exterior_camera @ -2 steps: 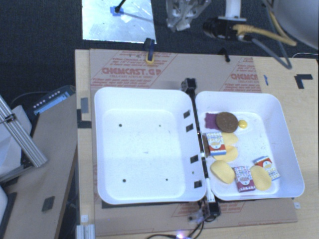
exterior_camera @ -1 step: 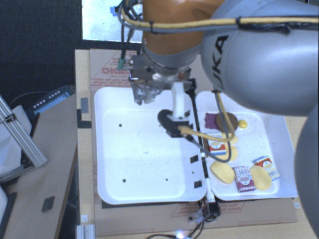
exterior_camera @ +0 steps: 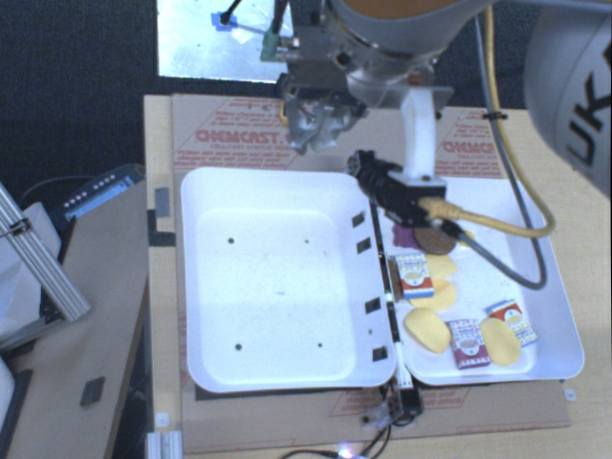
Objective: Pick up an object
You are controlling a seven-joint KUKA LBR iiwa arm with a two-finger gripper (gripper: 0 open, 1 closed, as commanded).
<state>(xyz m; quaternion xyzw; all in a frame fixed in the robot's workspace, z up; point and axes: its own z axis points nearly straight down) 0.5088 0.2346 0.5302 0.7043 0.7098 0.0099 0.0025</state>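
The right bin (exterior_camera: 559,347) holds the objects. Three small red, white and blue boxes lie at its left (exterior_camera: 414,275), front middle (exterior_camera: 469,342) and right (exterior_camera: 512,321). Several pale yellow oval pieces (exterior_camera: 427,330) lie among them. A brown round piece (exterior_camera: 437,240) sits farther back, partly under a cable. My gripper (exterior_camera: 313,130) hangs high over the far rim of the left bin (exterior_camera: 277,295), well away from the objects. Nothing shows beneath it.
A yellow cable (exterior_camera: 497,226) and a grey cable (exterior_camera: 512,268) run from a black fitting (exterior_camera: 387,187) across the back of the right bin. The arm's big grey body (exterior_camera: 402,17) covers the top of the view. Cardboard (exterior_camera: 229,127) lies under both bins.
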